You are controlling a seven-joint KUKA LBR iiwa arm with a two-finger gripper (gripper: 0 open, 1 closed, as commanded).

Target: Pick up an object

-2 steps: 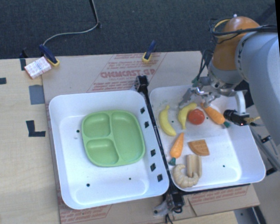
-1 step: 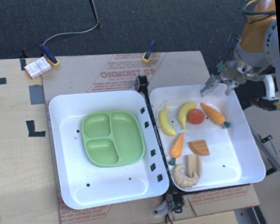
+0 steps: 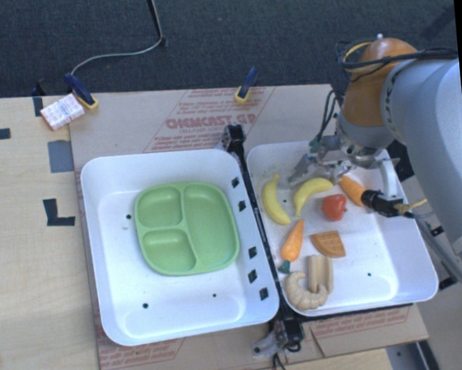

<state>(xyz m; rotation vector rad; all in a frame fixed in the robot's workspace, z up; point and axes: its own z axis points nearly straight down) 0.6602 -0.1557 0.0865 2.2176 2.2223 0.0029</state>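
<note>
A light green, three-compartment plastic plate (image 3: 188, 228) is seen in the left white bin (image 3: 108, 257). In the right white bin (image 3: 402, 273) two yellow toy bananas (image 3: 275, 202), a red tomato (image 3: 335, 206), an orange carrot (image 3: 292, 240) and a tan bread piece (image 3: 328, 245) are scattered. The grey two-finger gripper (image 3: 318, 163) is positioned just above the bananas.

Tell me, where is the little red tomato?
The small round red toy tomato lies in the right white bin, just below the curved yellow banana and above the orange wedge-shaped slice.
</note>
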